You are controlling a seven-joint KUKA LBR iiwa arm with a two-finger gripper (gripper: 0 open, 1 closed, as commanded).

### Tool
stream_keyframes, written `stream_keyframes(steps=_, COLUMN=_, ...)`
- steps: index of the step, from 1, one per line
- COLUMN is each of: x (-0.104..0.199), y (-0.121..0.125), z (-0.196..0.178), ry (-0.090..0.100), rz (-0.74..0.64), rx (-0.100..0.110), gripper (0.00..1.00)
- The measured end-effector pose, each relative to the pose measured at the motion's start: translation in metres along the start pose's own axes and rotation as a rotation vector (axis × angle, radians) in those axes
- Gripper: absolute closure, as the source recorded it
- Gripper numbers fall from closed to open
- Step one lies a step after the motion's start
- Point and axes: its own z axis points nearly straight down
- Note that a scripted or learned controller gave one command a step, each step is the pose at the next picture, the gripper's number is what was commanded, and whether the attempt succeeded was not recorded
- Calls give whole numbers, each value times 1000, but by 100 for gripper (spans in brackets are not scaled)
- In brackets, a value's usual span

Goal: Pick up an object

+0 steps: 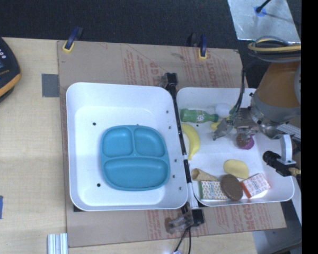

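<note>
The gripper [226, 129] hung over the right bin [286, 194] (finger spacing indeterminate); a sound grasp required centring over the banana [191, 139] before descending.

The right bin [201, 91] holds the loose things. A green bottle [197, 116] lies on its side near the far left corner, with a banana [191, 138] just below it along the left wall. A small dark purple piece [245, 141] sits mid-bin. Toward the near edge lie a yellow lemon-like piece [236, 168], a brown disc [231, 187], a printed packet [212, 190] and a red-and-white carton [255, 185].
</note>
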Motion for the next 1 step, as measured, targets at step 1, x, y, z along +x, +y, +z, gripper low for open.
stream_keyframes(steps=1, x=9, y=-93, z=-1, ry=2, rz=7, rx=1, gripper=0)
